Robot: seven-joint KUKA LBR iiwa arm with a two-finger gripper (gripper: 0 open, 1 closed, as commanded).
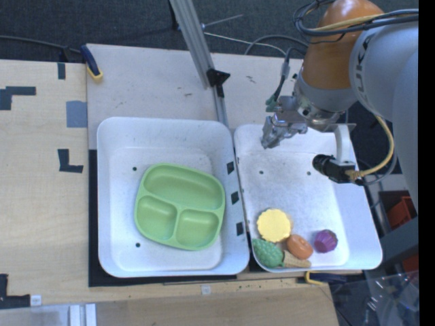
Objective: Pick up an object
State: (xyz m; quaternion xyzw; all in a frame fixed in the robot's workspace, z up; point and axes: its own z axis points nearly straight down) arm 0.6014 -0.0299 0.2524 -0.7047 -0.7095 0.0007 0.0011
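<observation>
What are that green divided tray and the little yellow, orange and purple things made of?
The green tray looks like moulded plastic: one even colour, rounded compartments, a soft sheen. The yellow piece, orange piece and purple piece seem to be toy food, probably plastic or rubber, given their flat bright colours; the picture is too coarse to say which.

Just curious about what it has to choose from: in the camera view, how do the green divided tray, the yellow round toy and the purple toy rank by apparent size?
1. Green divided tray, by far the largest.
2. Yellow round toy.
3. Purple toy, smallest, though not much smaller than the yellow one.
</observation>
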